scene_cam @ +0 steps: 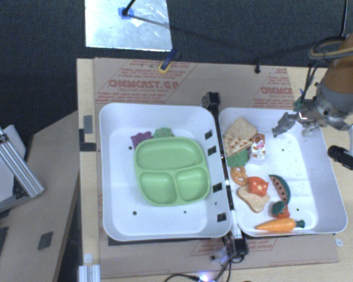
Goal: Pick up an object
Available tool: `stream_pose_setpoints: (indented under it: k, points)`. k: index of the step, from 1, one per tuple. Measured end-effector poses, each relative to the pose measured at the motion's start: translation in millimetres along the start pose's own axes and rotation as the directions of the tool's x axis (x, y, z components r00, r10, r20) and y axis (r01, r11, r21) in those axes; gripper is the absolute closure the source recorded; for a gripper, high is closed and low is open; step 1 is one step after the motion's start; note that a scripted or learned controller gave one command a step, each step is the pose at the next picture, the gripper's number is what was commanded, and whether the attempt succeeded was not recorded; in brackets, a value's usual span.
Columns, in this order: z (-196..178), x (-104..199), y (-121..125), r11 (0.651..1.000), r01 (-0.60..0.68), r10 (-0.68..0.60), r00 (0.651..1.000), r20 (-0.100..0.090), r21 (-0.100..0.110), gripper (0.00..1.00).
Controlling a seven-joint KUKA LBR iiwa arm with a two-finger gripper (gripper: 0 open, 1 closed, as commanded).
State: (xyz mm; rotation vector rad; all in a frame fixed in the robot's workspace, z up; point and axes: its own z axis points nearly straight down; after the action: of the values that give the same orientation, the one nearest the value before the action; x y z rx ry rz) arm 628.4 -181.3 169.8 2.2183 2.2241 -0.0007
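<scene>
Pincer (284, 126) over right bin's (317, 175) upper part, fingers spread, gripping nothing; toy foods below-left: waffle (240, 132), pretzel (238, 175), watermelon slice (280, 187), carrot (277, 225); green tray (170, 170) in left bin (115, 175)

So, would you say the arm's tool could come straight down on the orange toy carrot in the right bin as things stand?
Probably yes. The orange toy carrot lies alone along the near wall of the right white bin, nothing on top of it. The tool hovers over the bin's far side; bare floor lies between them.
</scene>
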Motion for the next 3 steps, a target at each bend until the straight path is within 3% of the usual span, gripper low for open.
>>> stream_pose_setpoints:
  k: [2, 3]
  points:
    - [64.9, -2.4, -3.8, 1.0, 0.0, 0.0, 1.0, 0.003, -0.008, 0.0]
    - [56.0, -2.3, -3.7, 1.0, 0.0, 0.0, 1.0, 0.003, -0.008, 1.0]
